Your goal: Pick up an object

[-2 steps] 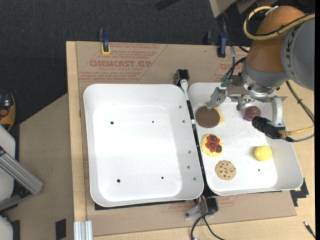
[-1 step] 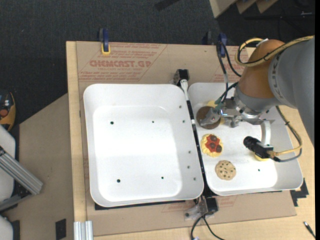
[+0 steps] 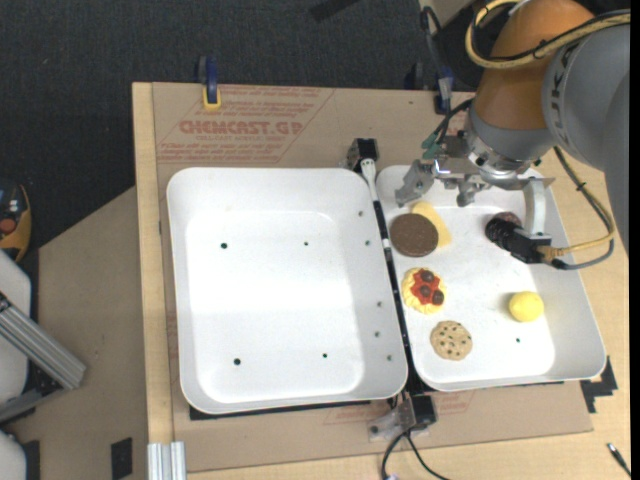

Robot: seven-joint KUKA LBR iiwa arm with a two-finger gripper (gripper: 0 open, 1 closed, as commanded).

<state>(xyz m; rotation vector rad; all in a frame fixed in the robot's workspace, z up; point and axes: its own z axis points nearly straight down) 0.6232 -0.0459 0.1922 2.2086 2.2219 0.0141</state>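
The pincer (image 3: 440, 176) hovers spread wide and holding nothing over the right bin (image 3: 575, 353), just above the brown cookie (image 3: 413, 234) — likely light, stiff, flat — best pinched across its rim.

The only writing that can be read stands on the brown cardboard sheet (image 3: 270, 118) that lies under the two white bins, on its far strip above the left bin (image 3: 275, 288). It is printed in faded red capitals, and the largest line reads "CHEMCAST G.P", with the last letters running up to the bin's far rim. Smaller red lines sit above and below that word, but they are too faint and small to make out. A short run of red print also shows farther right on the same sheet, equally unreadable.
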